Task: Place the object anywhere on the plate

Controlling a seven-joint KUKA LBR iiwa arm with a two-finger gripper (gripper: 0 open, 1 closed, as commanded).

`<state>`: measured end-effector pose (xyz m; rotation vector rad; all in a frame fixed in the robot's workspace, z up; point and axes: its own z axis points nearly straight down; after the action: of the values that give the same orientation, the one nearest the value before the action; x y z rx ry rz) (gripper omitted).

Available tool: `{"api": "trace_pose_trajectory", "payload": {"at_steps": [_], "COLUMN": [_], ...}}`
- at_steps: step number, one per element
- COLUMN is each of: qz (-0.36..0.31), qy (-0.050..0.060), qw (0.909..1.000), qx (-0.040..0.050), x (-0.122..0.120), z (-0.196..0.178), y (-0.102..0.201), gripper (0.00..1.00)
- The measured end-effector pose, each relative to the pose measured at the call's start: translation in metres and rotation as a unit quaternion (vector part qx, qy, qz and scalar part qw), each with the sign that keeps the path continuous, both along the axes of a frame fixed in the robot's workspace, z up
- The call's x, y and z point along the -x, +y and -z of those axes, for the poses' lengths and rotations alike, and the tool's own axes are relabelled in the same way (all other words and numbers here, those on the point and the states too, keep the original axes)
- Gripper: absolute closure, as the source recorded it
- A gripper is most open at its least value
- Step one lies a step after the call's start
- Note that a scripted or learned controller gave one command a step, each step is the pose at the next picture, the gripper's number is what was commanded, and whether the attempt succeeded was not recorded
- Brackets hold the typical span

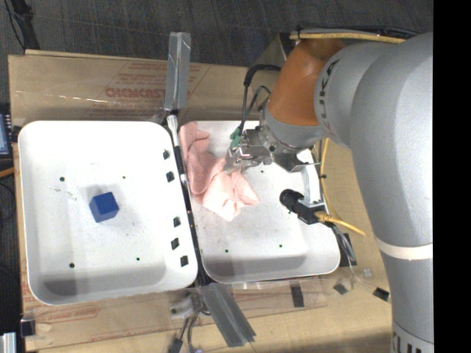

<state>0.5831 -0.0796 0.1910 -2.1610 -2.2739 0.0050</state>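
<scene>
We see the hand [246,155] low in the right bin [254,263], at the pink cloth [217,179] heaped near the divider; whether it grips we cannot tell. A blue cube [104,206] sits beyond the divider, in the left bin [44,271].

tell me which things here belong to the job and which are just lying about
Job: gripper, pink cloth under it in the right bin.
Lying about: blue block in the left bin, cardboard under the bins. I can't make out a plate.
</scene>
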Motion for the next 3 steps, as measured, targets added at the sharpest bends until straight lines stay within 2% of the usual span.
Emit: {"api": "trace_pose_trajectory", "payload": {"at_steps": [1, 2, 3], "qz": [-0.005, -0.206, -0.398], "qy": [-0.001, 0.000, 0.000], "qw": [1.0000, 0.9785, 0.9172], "qx": [0.0001, -0.0007, -0.0011], "x": [0.000, 0.001, 0.011], "z": [-0.040, -0.039, -0.036], "y": [0.001, 0.042, 0.101], "gripper": [1.00, 1.00, 1.00]}}
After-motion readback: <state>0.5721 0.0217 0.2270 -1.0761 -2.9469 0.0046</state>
